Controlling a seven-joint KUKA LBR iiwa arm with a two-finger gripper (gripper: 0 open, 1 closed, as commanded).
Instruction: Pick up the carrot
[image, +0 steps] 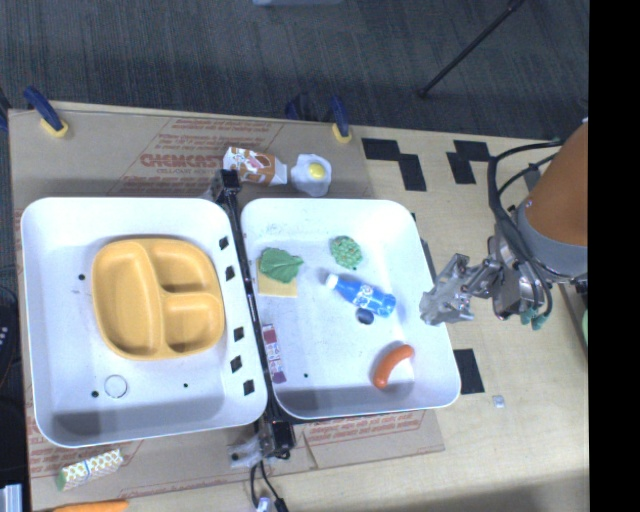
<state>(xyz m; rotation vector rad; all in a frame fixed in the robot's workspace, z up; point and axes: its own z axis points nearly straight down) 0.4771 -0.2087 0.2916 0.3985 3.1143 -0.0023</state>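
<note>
Carrot (392, 364): lower right of right bin (330, 405) — lies tilted.
Gripper (438, 305): right of bin, finger state unclear.
Approach: descend centred — grip across the carrot's width.

Carrot (392, 364) in right bin (425, 385), claw (445, 300) just beside it.

- The arm (560, 200) is cut off by the right edge.
- An orange object (90, 506) is cropped by the bottom edge.
- The hand (445, 300) is blurred.
</note>
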